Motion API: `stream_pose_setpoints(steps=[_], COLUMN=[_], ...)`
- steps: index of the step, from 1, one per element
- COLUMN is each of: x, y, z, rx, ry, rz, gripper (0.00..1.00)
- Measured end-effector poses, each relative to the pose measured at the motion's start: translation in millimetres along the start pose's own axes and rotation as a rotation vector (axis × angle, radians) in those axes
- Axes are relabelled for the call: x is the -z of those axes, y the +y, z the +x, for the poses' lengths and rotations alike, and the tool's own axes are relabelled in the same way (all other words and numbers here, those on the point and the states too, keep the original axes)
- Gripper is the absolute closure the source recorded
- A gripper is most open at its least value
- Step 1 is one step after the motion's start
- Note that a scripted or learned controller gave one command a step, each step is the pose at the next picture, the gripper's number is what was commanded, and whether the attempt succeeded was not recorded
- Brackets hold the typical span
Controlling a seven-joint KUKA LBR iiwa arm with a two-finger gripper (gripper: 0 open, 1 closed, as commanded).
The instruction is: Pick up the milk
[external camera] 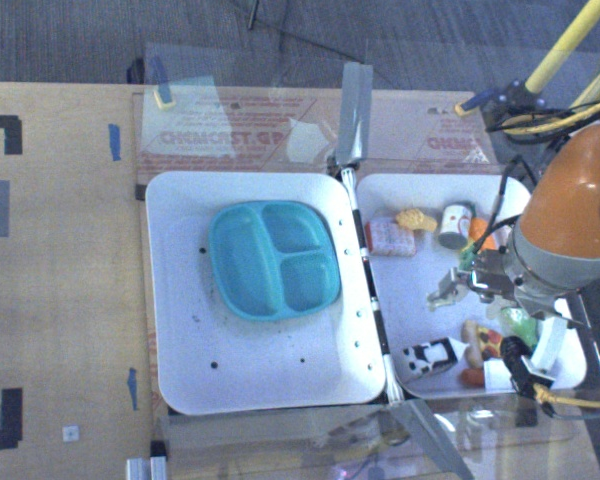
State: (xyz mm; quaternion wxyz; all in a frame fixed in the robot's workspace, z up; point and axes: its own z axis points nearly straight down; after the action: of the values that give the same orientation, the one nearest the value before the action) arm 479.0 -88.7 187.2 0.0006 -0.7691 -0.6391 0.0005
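Lying on side, milk [429, 357] long axis left-right; end effector [450, 293] above, state unclear.

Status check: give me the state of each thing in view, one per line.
milk: lying in right bin's near corner, not grasped
tool: above right bin, apart from milk
blue tray: flat in left bin
can: on its side
pink packet: lying flat

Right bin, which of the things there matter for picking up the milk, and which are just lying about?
For the job:
milk carton, black and white, at the right bin's front edge
gripper, above the bin floor

Lying about:
pink packet
yellow toy
small can
blue divided tray in the left bin
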Motion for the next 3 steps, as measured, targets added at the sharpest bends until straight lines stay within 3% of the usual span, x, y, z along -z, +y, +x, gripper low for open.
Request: stream_pose_setpoints(steps=[1,2,3], x=[171,87,-42], y=[45,70,10], z=[3,-2,-19], rx=[-0.181,-0.319,0.038], ry=[-0.001,0.0,0.001], rz=[-0.002,0.002,0.0], gripper=[0.0,0.0,0.0])
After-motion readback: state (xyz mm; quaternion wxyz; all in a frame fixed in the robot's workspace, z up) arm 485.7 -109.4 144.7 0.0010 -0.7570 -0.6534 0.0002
